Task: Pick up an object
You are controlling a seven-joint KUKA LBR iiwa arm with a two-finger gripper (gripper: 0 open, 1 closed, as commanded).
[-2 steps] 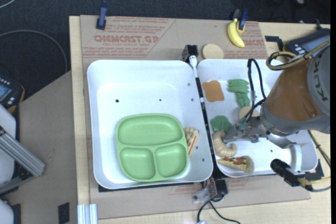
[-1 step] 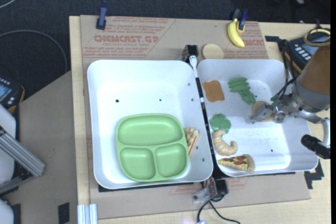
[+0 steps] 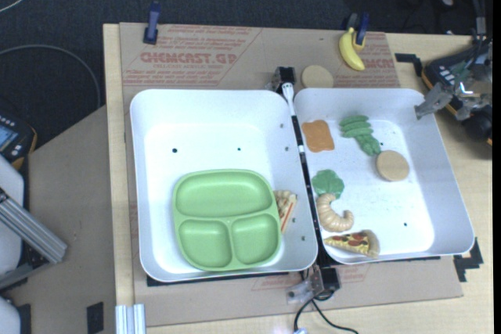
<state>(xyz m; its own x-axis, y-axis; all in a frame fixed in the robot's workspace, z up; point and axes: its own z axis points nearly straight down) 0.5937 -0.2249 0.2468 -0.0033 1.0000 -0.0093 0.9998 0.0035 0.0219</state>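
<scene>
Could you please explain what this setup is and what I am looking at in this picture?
One fixed camera looks down at a slant on a wooden bench bearing two shallow white plastic bins. A robot arm reaches in from the right; its metal claw hovers at the right bin's upper right rim, with nothing visible in it. The left bin holds a green three-compartment plastic tray with a small striped toy beside it. The right bin holds toy food: an orange slab, a green leafy piece, a round tan disc, a green broccoli-like piece, a curled shrimp and a pizza slice. A yellow banana and another tan disc lie outside, on the bench.
</scene>
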